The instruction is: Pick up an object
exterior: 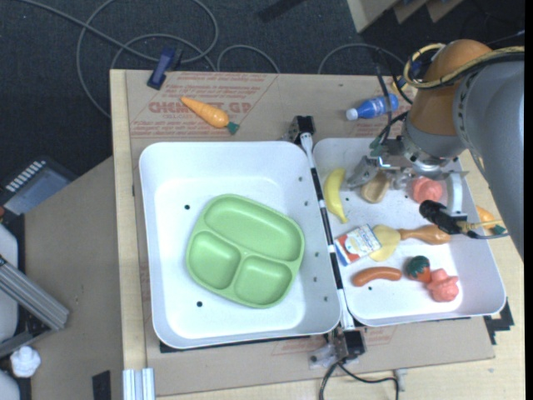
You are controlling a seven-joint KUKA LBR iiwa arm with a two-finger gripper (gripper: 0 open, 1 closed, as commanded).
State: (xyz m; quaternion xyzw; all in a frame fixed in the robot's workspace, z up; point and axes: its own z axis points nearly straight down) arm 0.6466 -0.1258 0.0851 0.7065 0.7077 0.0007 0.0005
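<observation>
Camera view shows the arm (466, 90) reaching in from the right over the right bin (491, 294). The gripper (398, 167) sits low over the far part of that bin, directly above a small tan object (374, 191). Whether the gripper is open, closed or gripping anything cannot be determined at this resolution.

Candidate objects all lie in the right bin:
- A banana (335, 194) rests against the bin's left wall, just beside the tan object.
- A pink item (430, 190) lies just right of the gripper.
- A small red-and-white packet (360, 243) touches a yellow squash-shaped toy (410, 236) at mid-bin.
- A sausage (376, 276), a red and green piece (417, 267) and a pink lump (445, 287) lie toward the near edge.

The left bin (158, 182) holds a green divided plate (244, 250). An orange carrot (207, 112) and a blue bottle (373, 107) lie on the bench outside the bins.

Handling assessment: the tan object is the likely target, given its position under the gripper. It appears to be a light toy, probably moulded plastic, fairly stiff and smooth, so it may slip or roll under off-centre contact. Recommended hold is across its narrow width at mid-body. The banana stands close on one side; a wide finger approach risks nudging it. The shallow bin wall poses little obstruction.
</observation>
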